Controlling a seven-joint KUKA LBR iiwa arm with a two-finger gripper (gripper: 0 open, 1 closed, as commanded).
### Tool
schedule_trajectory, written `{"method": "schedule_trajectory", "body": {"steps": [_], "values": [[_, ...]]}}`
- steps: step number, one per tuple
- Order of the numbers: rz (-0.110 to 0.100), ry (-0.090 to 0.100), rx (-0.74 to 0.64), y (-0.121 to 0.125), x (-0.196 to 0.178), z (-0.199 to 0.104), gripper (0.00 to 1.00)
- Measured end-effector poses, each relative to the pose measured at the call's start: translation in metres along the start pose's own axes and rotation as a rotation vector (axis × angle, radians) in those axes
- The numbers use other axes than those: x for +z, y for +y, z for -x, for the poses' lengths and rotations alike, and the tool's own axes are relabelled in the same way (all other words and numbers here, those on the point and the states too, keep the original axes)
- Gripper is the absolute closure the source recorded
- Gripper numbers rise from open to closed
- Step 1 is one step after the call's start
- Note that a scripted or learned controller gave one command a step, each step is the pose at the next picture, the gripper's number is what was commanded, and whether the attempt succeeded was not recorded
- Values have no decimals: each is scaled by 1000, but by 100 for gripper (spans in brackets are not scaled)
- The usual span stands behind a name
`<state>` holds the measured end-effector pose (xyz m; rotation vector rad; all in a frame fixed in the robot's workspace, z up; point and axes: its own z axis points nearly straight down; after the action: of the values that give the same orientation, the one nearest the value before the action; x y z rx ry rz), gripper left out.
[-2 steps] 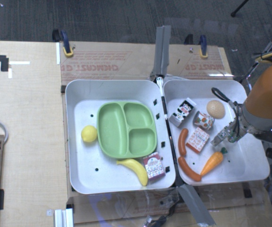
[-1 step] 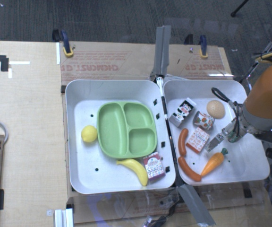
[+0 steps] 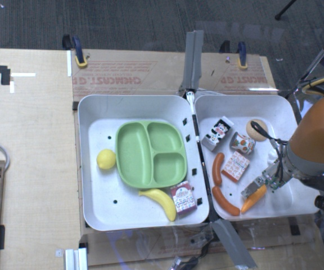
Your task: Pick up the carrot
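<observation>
Pale wood surface (image 3: 32,151) bearing two white bins, carrot (image 3: 253,198) lying in my right bin (image 3: 286,103) beside two sausages, my tool (image 3: 269,179) touching its upper end, grip state impossible to tell

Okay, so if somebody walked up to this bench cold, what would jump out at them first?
Probably the green divided plate filling the middle of the left bin, with a lemon at its left and a banana below it. Next, the grey and orange arm reaching into the right bin, its gripper right at the carrot near the front wall.
</observation>
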<state>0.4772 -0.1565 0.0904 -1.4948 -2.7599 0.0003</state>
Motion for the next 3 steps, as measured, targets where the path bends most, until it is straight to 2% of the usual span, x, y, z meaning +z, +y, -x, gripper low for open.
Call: {"method": "schedule_trajectory", "body": {"steps": [1, 2, 3], "values": [[15, -16, 4, 5, -13, 5, 100], [2, -4, -708, 9, -1, -10, 100], [2, -4, -480, 75, -143, 17, 100]]}}
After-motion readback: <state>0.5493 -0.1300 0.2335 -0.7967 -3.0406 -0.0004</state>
